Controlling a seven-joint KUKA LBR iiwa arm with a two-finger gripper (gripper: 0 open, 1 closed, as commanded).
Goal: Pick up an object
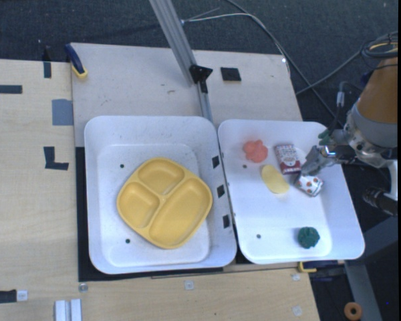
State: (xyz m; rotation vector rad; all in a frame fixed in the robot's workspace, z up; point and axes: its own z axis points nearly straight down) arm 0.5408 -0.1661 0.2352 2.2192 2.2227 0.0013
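Grey gripper [313, 168] tips blurred above white-red object [310, 184].

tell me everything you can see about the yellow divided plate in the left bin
The yellow plate looks like smooth moulded plastic, a rounded square turned at an angle. Raised ridges split it into three wells: two smaller ones toward its upper left and one larger one toward its lower right, all holding nothing. It lies flat, right side up, near the middle of the left bin, resting on the bin's white floor. Nothing else touches it.

On your desk [27, 199] you see black tape marks [52, 158], a blue-and-yellow clamp [75, 61], and cables [267, 29] behind.
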